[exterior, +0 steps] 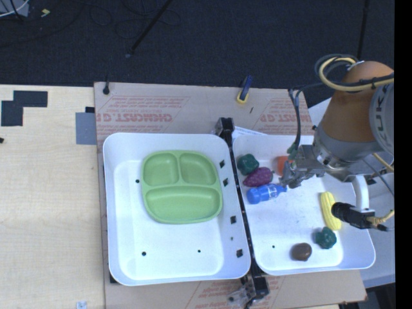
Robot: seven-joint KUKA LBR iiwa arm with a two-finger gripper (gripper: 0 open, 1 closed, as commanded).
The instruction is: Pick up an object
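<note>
My gripper (291, 174) hangs low over the right bin (360, 259), near its upper middle. Just left of it lies a blue bottle (263, 193), its cap end close to the gripper tip. A purple lump (260, 176) and a dark green object (248, 164) sit just above the bottle. A small orange item (281, 165) shows right beside the gripper, partly hidden by it. Further right and down lie a yellow banana (330, 210), a teal object (326, 238) and a brown round object (300, 252).
The left bin (122, 250) holds a light green divided plate (181, 187). A black divider (237, 198) runs between the bins. The arm's orange band and grey wrist (351, 118) loom over the right bin's upper right, with cables around it.
</note>
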